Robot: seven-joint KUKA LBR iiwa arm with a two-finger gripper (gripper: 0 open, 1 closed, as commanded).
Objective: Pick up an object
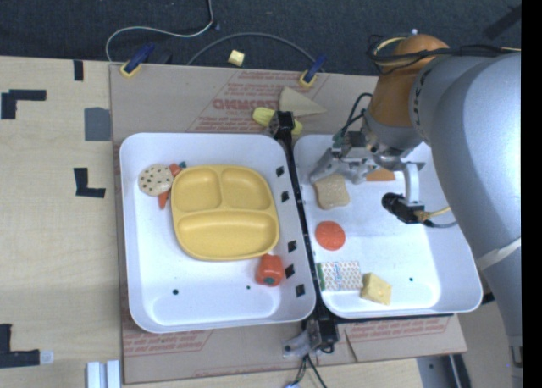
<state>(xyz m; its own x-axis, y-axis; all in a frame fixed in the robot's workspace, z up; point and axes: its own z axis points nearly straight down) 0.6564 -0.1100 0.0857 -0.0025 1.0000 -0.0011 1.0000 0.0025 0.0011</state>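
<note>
The grey arm (474, 149) with its orange band comes in from the right and hangs over the upper part of the right bin (449, 289). Beside that bin lies the left bin (140, 293), which holds a yellow divided plate (224, 211) near its middle. On the cardboard sheet (212, 98) under both bins, above where they meet, sit a tan wedge-shaped piece (301, 102) and a yellow item (265, 115). The gripper (339, 166) is low in the right bin's upper left corner, just above a tan bread-like slice (332, 192); whether its jaws are spread or closed on anything cannot be told from this angle, and the slice appears to lie on the bin floor. Below the slice is a flat red-orange disc (330, 235), and nearer the front wall a small printed packet (340, 275) lies beside a yellow cheese-like chunk (376, 288). In the left bin, a speckled cookie (155, 179) and a small orange carrot-like piece (169, 187) touch the plate's upper left edge (the piece is partly tucked beside the cookie), and a small red-orange toy (270, 269) sits at the plate's lower right corner.
</note>
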